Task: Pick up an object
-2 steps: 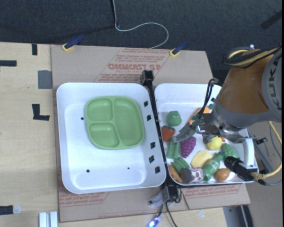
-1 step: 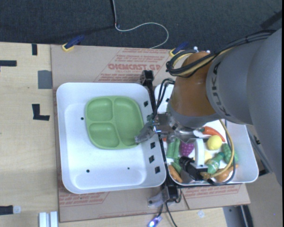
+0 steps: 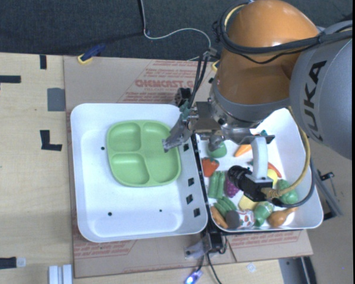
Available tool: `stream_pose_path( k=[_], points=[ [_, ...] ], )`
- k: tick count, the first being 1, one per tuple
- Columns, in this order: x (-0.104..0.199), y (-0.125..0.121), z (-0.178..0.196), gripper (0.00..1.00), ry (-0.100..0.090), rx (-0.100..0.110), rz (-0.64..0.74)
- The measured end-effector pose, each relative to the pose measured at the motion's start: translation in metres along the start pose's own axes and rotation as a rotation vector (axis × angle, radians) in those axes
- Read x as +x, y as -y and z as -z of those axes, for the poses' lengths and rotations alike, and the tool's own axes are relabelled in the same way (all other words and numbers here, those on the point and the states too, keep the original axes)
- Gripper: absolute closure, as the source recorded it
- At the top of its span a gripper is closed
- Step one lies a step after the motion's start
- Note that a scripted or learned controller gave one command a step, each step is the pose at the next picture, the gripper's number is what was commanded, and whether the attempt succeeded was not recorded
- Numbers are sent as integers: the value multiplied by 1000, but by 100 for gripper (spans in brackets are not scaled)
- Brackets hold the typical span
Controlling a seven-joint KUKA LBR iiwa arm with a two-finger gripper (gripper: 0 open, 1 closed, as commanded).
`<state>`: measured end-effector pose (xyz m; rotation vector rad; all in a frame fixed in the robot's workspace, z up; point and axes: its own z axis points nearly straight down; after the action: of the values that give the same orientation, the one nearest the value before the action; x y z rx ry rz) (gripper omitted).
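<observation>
Gripper (image 3: 171, 141) hangs low over the L bin (image 3: 94, 206), right by the wall btwn the two bins, tip slanting toward the green plate (image 3: 139, 154). It sits over the plate's near-side rim, by the upper compartment closest to the tool; the rest of the plate spreads away from it. Can't tell from here if it touches the plate or hovers just above. Can't tell either whether the gripper is spread or pressed together; it reads as one grey wedge at this angle. The arm (image 3: 266, 46), w/ its big orange band, looms behind the tool and covers the top of the R bin (image 3: 293, 136). The toy food is all on the arm side of the tool, across the dividing wall. Closest is a small green piece (image 3: 218, 149), just behind the tool. A red-orange piece (image 3: 209, 166) is beside that, touching the wall. A carrot (image 3: 244, 149) is a bit further back. Further off, toward the bin's front corner, comes a pale green cob (image 3: 215, 184), w/ a purple piece (image 3: 231, 186) next to it. Past those is a packed heap of green, yellow and orange bits (image 3: 266, 210), well apart from the tool.
</observation>
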<state>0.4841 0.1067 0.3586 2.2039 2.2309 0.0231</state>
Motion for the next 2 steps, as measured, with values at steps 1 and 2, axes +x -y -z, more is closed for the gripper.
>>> stream_pose_path(
  k=[1, 2],
  points=[
    [46, -3, 146, 0, 0, -2, -5],
    [45, -2, 147, 100, 8, 16, -7]
  ],
)
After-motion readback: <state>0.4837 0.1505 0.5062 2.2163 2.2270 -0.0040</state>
